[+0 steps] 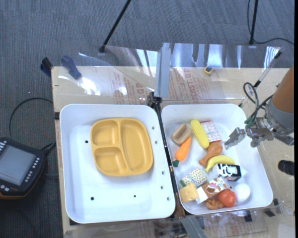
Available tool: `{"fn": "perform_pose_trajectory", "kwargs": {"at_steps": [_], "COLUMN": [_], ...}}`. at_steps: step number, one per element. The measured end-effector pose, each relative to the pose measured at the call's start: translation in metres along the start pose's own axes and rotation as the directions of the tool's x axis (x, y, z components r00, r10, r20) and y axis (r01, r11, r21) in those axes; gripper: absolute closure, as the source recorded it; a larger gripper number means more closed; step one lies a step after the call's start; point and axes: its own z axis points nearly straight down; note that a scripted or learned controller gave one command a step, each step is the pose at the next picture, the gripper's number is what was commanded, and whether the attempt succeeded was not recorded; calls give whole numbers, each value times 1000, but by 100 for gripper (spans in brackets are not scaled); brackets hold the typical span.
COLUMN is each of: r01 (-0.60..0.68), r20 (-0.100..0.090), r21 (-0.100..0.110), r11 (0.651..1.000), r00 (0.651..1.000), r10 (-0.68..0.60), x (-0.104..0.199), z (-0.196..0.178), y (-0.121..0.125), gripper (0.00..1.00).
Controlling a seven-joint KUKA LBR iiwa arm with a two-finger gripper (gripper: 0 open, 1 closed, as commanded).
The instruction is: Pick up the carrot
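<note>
The carrot (183, 150) is seen lying at the left side of the right bin (262, 182), beside a corn cob (199, 133). The tool (244, 135) is held open and empty, above the bin's right part, well apart from the carrot, so no grasp is judged begun.

The scene is viewed by a single fixed camera, set above the counter (109, 83) and angled downward at a slant. Both white bins are taken in whole, the left bin (74, 133) and the right bin (256, 162) lying side by side across the lower half of the frame. Beyond the counter's far edge, grey carpeted floor (49, 24) is seen. The arm (283, 103) is seen entering from the right edge.
</note>
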Motion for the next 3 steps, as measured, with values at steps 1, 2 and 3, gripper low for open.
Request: {"fn": "perform_pose_trajectory", "kwargs": {"at_steps": [1, 2, 3], "r01": [-9, 255, 250], "r20": [-3, 7, 3], "r21": [10, -5, -3], "r11": [1000, 967, 968], "r00": [1000, 967, 968], "r10": [9, -255, -250], "x": [66, 103, 103], "z": [94, 104, 95], "y": [14, 40, 39], "gripper": [0, 0, 100]}}
